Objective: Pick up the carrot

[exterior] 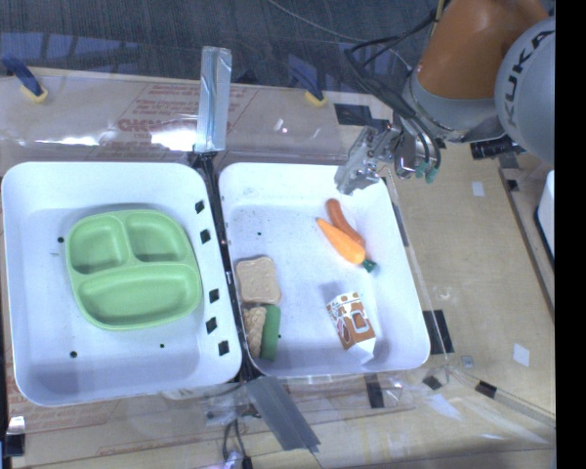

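An orange carrot (pixel 341 242) with a small green stem end lies in the right bin (pixel 303 189), toward its far right side, beside a thinner red-orange piece (pixel 344 218). My gripper (pixel 359 172) hangs over the bin's back right corner, a short way above and beyond the carrot. Nothing shows between its fingers.
The right bin also holds a slice of bread (pixel 257 279), a green stick-shaped item (pixel 271 331) beside a tan cracker (pixel 254 328), and a small brown and white packet (pixel 353 322). A green divided plate (pixel 132 268) sits in the left bin (pixel 39 360).
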Controlling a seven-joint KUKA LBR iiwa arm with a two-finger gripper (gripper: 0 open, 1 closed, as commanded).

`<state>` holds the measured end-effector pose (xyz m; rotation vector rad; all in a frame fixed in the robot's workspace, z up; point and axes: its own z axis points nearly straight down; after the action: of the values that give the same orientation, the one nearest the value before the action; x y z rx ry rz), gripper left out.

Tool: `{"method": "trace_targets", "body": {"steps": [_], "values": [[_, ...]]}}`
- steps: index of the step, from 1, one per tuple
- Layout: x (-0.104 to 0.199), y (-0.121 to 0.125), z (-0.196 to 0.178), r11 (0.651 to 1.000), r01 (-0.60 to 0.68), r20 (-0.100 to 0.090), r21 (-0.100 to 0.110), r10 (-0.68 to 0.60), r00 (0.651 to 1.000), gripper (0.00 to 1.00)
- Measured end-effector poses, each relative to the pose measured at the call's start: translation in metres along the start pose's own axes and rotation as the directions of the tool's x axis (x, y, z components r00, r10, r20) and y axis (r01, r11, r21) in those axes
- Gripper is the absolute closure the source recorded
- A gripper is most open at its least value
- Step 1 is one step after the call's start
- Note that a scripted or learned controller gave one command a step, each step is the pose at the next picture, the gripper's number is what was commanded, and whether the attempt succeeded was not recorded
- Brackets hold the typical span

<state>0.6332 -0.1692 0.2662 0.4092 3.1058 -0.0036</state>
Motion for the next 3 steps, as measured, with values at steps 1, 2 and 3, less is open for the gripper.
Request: {"method": "trace_targets", "body": {"steps": [1, 2, 3], "values": [[0.001, 0.023, 0.014, 1.000, -0.027, -0.009, -0.001, 0.027, 1.000, 1.00], [0.024, 0.017, 0.009, 0.922, -0.387, -0.010, 0.004, 0.387, 0.922, 1.00], [0.049, 0.042, 0.019, 0.988, -0.152, -0.011, 0.001, 0.152, 0.988, 1.00]]}}
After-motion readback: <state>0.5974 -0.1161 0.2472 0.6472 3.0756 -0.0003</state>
